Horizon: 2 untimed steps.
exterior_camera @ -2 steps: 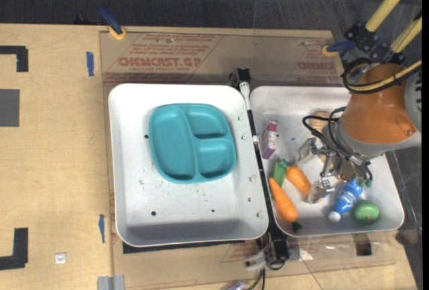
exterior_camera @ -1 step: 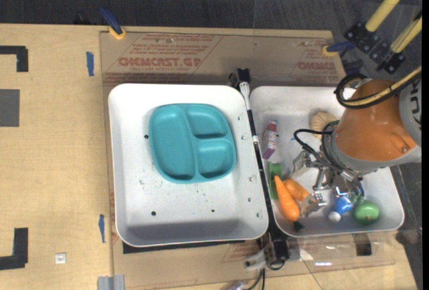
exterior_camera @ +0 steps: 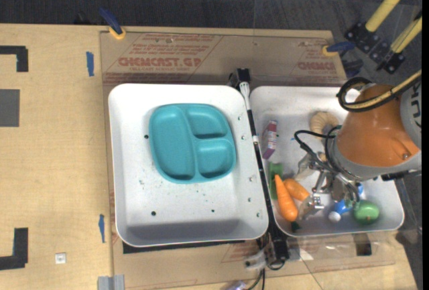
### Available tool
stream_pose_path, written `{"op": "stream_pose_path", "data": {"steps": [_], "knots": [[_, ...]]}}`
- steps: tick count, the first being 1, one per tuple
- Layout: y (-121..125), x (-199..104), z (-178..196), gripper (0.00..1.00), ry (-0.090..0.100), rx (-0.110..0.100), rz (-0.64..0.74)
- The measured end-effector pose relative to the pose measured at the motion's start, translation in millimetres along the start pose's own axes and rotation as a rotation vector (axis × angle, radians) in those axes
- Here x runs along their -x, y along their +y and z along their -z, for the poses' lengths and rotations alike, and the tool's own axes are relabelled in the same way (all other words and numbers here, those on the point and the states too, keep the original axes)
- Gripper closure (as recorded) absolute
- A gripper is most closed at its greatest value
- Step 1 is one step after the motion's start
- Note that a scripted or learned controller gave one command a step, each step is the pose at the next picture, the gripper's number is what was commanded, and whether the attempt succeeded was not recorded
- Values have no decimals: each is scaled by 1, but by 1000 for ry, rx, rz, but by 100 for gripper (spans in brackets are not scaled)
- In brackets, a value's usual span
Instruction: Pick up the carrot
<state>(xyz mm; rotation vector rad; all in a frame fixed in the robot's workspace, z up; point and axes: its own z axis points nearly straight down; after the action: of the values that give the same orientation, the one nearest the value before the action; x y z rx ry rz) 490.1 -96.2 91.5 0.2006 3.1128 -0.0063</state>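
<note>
Camera view: gripper (exterior_camera: 324, 183) just beside carrot (exterior_camera: 286, 198) (right bin (exterior_camera: 288, 104)).

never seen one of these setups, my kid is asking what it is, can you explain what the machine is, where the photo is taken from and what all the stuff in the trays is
This is a single photo from a camera fixed above a workbench, looking down at a slant. The grey and orange shape at the right is a robot arm with a claw at its tip, reaching down into the right white bin. That bin holds an orange carrot, a green ball-like item and other small toys I cannot name. The left white bin holds a teal divided plate. The claw hangs just beside the carrot; nothing is visibly held.
</note>
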Motion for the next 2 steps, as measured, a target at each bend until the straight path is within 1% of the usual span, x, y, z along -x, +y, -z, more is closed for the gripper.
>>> {"op": "stream_pose_path", "data": {"steps": [1, 2], "knots": [[-3, -6, 0, 0, 9, -1, -381], [-1, -6, -1, 0, 10, 1, -841]]}}
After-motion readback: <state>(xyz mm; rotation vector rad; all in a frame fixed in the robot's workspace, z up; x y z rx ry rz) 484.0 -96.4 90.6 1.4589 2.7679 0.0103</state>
